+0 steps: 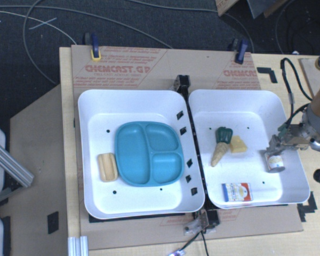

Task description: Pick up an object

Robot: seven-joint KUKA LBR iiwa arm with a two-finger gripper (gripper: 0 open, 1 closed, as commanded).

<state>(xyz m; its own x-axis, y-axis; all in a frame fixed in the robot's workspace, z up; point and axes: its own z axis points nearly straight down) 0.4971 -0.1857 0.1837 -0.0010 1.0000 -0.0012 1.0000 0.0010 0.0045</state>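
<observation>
The right bin (256,103) holds a toy carrot (220,145) with a green top, lying near the bin's middle. A yellow wedge (238,144) touches its right side. A small white card or packet (237,192) with red and blue print lies near the front wall. A small silver cylinder (276,163) stands at the right side of this bin. My gripper (279,147) hangs at the bin's right rim, just above the cylinder and close to it. Whether it touches the cylinder I cannot tell.
The left bin (90,143) holds a blue divided plate (148,152) and a tan bread-like block (107,166) beside the plate's left edge. A black divider with clips (188,143) separates the bins. Cables run along the right side of the bench (288,84).
</observation>
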